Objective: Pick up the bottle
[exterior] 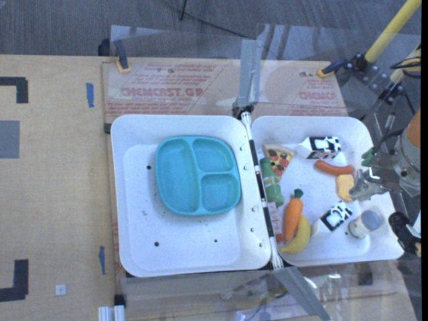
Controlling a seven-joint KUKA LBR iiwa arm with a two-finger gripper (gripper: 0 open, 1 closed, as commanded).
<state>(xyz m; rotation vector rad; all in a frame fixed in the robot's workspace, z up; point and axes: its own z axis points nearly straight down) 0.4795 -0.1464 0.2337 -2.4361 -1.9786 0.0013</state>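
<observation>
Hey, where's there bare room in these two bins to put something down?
Left bin: open white floor all around the teal divided plate, widest below it and along its left side. Right bin: crowded; pizza slice, carrot, banana, sausage and gripper leave narrow gaps.

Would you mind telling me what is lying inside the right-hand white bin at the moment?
The right bin holds a green bottle, pizza slice, carrot, banana, sausage, two black-and-white cartons and a small jar. The gripper covers part of a yellow piece.
</observation>
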